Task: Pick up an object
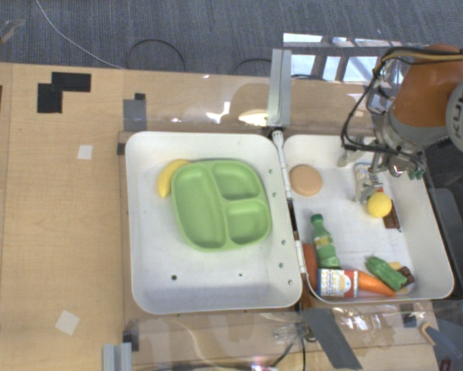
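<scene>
From above the bench, you look down on two shallow white bins side by side. The left bin (150, 284) carries a green divided plate (219, 203) near its middle, with a yellow banana (167, 178) tucked under the plate's ten o'clock edge, only its curved end showing.

The right bin (436, 273) holds the clutter. A round tan bun (305, 180) sits at about ten o'clock in that bin, close to the wall the two bins share. A small green bottle (322, 240) stands lower, toward seven o'clock, and below it a bottle with a white label (335, 282) lies on its side along the six o'clock wall, an orange carrot (374, 285) running on from it. A green vegetable piece (387, 272) rests at five o'clock, just above the carrot.

The arm (428, 91), grey with its orange band, reaches in at your two o'clock. Its gripper (368, 188) hangs over the upper part of the right bin, and a yellow lemon (379, 205) lies just beside the fingertips, on their five o'clock side. You cannot tell from this angle whether the claw is wide, narrow or touching the lemon; the metal parts blur together there. A dark strip lies just below the lemon at five o'clock.
</scene>
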Tool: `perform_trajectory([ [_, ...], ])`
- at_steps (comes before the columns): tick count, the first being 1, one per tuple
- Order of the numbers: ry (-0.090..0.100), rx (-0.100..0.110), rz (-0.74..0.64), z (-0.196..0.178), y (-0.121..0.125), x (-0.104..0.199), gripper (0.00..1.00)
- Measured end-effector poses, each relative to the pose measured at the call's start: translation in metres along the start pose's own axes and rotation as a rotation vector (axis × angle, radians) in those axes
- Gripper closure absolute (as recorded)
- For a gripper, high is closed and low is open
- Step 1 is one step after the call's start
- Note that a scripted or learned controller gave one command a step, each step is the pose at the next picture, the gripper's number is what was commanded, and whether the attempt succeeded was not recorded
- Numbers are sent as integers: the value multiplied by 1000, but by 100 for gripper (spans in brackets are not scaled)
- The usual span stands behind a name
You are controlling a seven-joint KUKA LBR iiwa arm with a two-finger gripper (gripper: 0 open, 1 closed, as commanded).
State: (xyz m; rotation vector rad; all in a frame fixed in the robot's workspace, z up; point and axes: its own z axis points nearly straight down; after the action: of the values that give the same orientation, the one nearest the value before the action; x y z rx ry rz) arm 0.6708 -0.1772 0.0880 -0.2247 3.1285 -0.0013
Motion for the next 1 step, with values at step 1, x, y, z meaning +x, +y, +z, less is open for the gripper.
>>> perform_trajectory([
  [1,-6,0,181,0,17,32,0],
])
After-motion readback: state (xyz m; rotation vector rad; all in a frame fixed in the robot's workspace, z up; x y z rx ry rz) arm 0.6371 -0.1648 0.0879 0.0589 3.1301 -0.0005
